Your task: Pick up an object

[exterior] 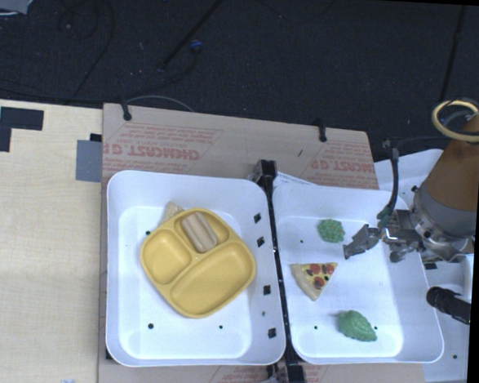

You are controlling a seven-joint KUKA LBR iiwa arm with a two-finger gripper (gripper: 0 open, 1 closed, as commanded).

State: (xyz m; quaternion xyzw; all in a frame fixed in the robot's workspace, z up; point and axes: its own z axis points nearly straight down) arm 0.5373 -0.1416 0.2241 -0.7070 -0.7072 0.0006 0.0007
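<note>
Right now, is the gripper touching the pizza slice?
Apart. The camera view shows bare white bin floor between the gripper and the pizza slice, which lies lower and to the left.

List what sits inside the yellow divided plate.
The yellow divided plate in the left bin holds one tan ridged piece in its upper compartment. A pale bit pokes from behind its rim; the rest is hidden.

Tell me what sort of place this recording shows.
Probably a robot lab bench: two white bins clamped on cardboard, toy food like a pizza slice and a yellow divided plate, cables on dark floor.
</note>
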